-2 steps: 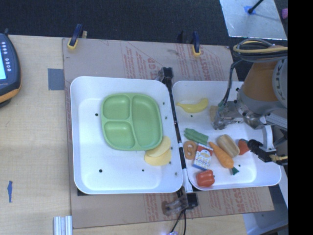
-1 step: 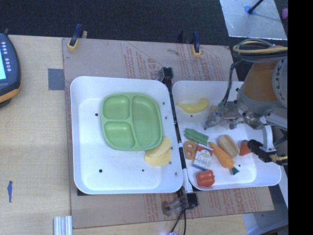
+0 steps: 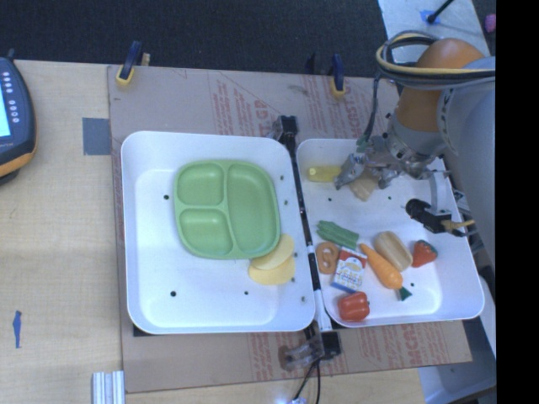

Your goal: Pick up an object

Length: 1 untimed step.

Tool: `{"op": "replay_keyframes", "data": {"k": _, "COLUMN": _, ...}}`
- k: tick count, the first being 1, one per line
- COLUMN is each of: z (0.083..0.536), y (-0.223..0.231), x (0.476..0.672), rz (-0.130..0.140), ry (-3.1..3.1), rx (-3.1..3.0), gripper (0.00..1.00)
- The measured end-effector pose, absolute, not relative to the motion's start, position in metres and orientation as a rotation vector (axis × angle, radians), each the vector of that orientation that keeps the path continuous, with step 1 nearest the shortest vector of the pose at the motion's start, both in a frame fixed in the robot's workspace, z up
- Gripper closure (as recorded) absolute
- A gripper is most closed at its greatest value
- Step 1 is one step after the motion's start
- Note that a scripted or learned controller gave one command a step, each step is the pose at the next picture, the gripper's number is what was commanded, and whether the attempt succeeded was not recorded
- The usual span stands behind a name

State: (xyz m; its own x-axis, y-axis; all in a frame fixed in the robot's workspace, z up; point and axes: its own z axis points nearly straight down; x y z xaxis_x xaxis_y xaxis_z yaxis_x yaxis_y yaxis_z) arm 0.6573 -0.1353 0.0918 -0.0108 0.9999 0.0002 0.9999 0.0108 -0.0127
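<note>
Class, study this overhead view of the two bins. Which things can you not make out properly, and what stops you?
- Gripper: finger state, masked by the wrist.
- Tan piece under it: held or lying, too small to tell.
- Yellow slice: partly under the green plate.
- Small carton: label too small.

Evenly lit from overhead, bright and diffuse. Soft, short shadows under the green plate [image 3: 227, 209] and along the rims of the white bins [image 3: 139, 225]. Mild glare on the bin floors (whites close to washed out). Slightly soft and grainy throughout, with small items blurred. Dark, underexposed floor [image 3: 210, 15] beyond the bench.
</note>
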Motion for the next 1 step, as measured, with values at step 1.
{"op": "replay_keyframes", "data": {"k": 1, "z": 0.0927, "y": -0.1994, "x": 0.6488, "rz": 0.005, "ry": -2.222, "rx": -2.223, "gripper": 0.0}}
